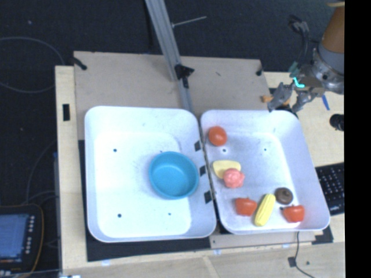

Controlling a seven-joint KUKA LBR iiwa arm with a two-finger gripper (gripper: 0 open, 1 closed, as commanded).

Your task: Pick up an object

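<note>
1. Looking down at a slant on a bench (243, 68) that bears two shallow white bins side by side.
2. Left bin (110, 132): a blue bowl (173, 175) sits upright right of its middle, near the wall shared with the other bin.
3. Right bin (290, 138): an orange-red round piece (217, 135) lies near the upper left corner.
4. Lower along that bin's left side, a pale yellow piece (224, 167) touches a pink lumpy piece (234, 179) just below and to its right.
5. Along the near wall lie, from left to right, a red piece (245, 206), a yellow corn cob (265, 209) tilted on a diagonal and touching the red piece, and another red piece (294, 213) in the lower right corner.
6. A small dark brown round piece (283, 196) rests just above the corn cob's upper end.
7. The grey arm enters from the right, and its gripper (288, 101) hangs over the bench just outside the upper right corner of the right bin, well apart from every piece in it.
8. Its two fingers (278, 99) stand apart, with nothing between them.
9. A grey metal pole (165, 36) slants from the top down to the point where the bins meet.
</note>
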